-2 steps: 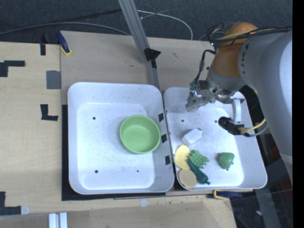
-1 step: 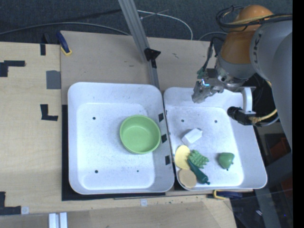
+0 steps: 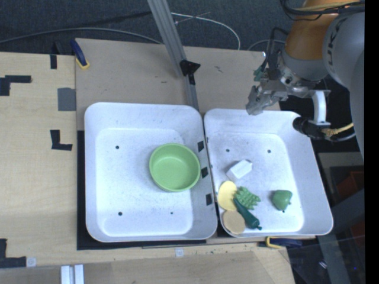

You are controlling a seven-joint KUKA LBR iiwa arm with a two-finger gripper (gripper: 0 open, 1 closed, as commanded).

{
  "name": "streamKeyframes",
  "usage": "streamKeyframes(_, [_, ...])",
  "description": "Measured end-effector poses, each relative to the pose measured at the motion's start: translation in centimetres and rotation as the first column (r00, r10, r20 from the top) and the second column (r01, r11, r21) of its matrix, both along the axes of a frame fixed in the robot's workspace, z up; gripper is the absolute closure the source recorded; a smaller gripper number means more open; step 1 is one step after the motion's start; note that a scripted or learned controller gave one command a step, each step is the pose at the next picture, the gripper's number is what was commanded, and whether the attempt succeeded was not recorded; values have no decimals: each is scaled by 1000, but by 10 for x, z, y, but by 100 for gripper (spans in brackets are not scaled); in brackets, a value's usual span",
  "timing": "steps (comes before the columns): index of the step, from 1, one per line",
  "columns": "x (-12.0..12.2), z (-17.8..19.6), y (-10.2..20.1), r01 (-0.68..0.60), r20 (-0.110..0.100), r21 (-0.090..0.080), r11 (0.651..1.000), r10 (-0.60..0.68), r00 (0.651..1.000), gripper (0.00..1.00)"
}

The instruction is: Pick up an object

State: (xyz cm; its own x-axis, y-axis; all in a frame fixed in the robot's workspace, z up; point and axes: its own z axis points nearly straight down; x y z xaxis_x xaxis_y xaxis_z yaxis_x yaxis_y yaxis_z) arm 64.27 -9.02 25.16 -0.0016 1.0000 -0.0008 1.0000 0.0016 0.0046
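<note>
White block (image 3: 239, 169): lies flat mid right bin (image 3: 308, 176), long axis slanting up toward the far right corner.
Neighbours: yellow pieces (image 3: 227, 195), leafy green toy (image 3: 246, 203), green pepper (image 3: 282, 199) nearby.
Left bin (image 3: 100, 158): green bowl (image 3: 174, 167) sits in it.
Claw (image 3: 258, 102): hovers over the right bin's far rim, holding nothing; open or closed, can't tell.
Progress: no pick made yet; descent, grasp and lift all remain.

Bright even overhead light, soft faint shadows, mildly grainy, slightly soft focus
</note>
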Motion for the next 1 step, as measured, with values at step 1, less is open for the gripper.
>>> streamKeyframes(1, [-10,-15,56,-4,-7,2,1000,4,1000,100])
